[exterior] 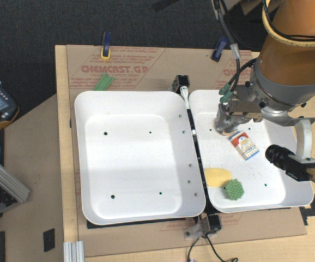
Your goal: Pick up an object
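My gripper hangs low over the right bin, near its back left part. Just right of it and slightly nearer lies a small red, white and blue box, close to the fingertips but not between them. A yellow lemon-shaped thing and a green bumpy ball lie side by side, touching, at the front left of the same bin.
The left bin stands beside the right one, with a black divider strip between them. Both rest on a brown cardboard sheet held by clamps at the back. A green scrap lies behind the left bin.
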Robot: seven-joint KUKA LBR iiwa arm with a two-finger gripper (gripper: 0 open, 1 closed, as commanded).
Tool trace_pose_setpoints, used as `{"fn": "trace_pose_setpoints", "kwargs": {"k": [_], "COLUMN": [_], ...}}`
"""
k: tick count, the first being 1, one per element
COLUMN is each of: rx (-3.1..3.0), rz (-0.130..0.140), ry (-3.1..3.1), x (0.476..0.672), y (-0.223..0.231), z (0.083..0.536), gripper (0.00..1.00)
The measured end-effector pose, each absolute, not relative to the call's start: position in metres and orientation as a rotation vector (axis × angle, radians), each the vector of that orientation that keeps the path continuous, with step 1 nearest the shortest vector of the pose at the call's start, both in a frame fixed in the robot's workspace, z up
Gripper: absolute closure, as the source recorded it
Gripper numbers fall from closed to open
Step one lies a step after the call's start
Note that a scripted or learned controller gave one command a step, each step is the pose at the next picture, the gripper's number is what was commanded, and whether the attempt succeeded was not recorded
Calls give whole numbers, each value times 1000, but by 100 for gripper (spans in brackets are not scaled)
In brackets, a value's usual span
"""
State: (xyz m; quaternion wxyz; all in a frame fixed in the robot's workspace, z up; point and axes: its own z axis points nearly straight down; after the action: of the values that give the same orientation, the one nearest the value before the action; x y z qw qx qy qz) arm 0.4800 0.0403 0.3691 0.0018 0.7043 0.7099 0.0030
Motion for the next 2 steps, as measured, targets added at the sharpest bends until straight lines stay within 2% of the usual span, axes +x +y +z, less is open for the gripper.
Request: {"fn": "trace_pose_setpoints", "kwargs": {"k": [1,2], "rx": [2225,2235], "rz": [-5,-5], "ry": [2222,2204], "x": [479,478], "y": [31,-92], "z": [334,328], "gripper": [100,100]}}
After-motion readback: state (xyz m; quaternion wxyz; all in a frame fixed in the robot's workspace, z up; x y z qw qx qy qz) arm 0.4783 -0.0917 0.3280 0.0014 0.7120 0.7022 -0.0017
